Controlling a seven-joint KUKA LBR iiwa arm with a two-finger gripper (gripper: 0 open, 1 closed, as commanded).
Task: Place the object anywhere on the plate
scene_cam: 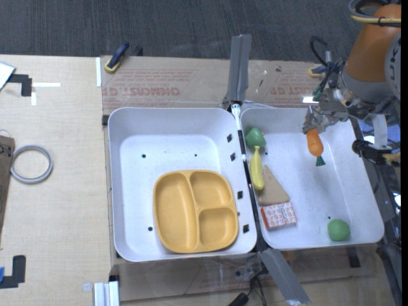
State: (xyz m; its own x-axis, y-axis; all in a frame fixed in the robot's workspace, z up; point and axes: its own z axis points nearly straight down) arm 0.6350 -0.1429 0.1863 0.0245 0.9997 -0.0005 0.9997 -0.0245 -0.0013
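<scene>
A yellow three-compartment plate (194, 210) lies in the left white bin (127, 171), towards its front. Over the back of the right bin (357, 196), my gripper (315, 125) points down from the grey and orange arm. An orange toy carrot (314, 143) with a green tip hangs from between the fingers, lifted above the bin floor. The gripper is shut on the carrot's upper end. Plate and carrot are well apart, with the bins' dividing wall between them.
The right bin holds a green fruit (255, 137), a yellow banana (256, 169), a tan wedge (273, 188), a small red-and-white box (278, 216) and a green ball (339, 229). A tape roll (30, 164) lies on the bench at left.
</scene>
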